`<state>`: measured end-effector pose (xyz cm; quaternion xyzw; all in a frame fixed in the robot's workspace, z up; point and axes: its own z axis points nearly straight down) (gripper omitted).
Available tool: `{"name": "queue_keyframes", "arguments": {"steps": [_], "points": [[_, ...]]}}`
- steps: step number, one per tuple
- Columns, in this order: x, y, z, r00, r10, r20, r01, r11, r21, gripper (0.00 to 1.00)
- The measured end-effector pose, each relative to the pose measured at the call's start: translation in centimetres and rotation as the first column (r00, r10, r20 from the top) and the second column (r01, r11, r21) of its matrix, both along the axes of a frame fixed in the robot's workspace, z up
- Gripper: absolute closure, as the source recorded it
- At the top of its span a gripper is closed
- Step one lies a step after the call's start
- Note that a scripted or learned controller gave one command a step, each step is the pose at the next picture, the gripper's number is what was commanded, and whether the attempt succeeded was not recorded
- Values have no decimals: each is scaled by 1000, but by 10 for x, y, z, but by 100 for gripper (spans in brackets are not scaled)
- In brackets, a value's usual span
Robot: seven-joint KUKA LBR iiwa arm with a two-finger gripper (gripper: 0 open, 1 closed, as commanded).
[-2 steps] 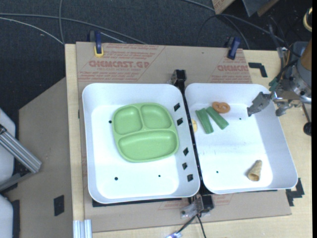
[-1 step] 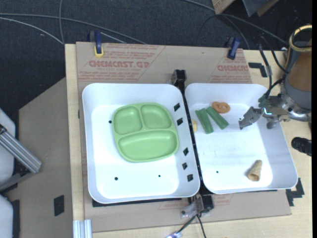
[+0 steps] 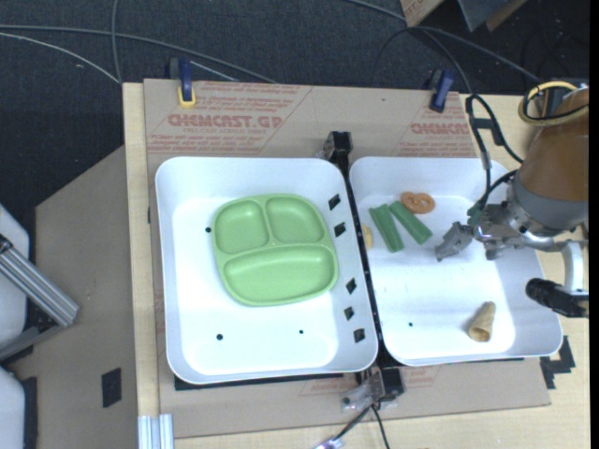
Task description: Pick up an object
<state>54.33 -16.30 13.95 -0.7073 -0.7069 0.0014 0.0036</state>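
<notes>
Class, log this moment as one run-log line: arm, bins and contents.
gripper: over right bin, holding nothing | right bin: two green sticks, orange ring, tan cone | left bin: green divided plate

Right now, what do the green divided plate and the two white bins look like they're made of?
Green divided plate: probably molded plastic, matte; even pale color, soft rounded compartment ridges.
White bins: likely thin formed plastic, smooth and slightly glossy; rounded corners and raised rims suggest it, though coated metal can't be excluded.
</notes>
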Motion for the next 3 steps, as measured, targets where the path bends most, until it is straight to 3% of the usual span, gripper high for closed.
{"name": "queue_keyframes", "arguments": {"steps": [1,2,3], "points": [[-1,1,-53,1000,0,0,0,1000,0,0],[1,0,-39,1000,0,7,0,1000,-2,100],[2,-8,21,1000,0,12,0,1000,-5,100]]}}
